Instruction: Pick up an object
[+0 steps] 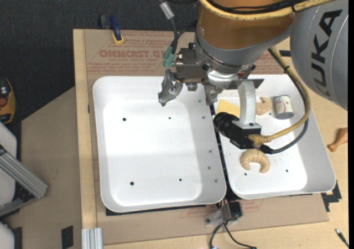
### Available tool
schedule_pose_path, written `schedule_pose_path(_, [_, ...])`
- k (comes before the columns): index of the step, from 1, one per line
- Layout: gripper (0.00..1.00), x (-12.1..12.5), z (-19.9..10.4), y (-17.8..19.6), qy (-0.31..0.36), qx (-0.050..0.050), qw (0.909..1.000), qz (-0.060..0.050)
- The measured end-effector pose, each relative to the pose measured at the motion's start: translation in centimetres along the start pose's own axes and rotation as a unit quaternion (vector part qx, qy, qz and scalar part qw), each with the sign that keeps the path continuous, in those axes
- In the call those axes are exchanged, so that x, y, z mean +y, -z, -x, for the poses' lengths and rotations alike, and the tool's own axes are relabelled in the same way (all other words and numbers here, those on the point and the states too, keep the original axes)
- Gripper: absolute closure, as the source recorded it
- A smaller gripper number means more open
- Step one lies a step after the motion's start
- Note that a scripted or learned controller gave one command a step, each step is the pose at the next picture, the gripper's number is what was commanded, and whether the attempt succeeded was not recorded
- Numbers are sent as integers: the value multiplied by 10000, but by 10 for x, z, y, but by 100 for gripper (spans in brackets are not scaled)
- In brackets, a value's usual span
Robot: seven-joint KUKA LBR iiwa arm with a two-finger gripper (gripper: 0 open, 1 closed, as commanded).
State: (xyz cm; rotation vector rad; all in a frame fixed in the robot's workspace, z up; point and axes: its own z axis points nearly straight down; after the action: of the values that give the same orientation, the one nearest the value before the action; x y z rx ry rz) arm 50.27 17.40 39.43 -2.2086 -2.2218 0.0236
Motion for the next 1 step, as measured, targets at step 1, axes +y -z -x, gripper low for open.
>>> schedule_pose_path(1, [100, 1, 3, 21, -27, 28, 9999, 99])
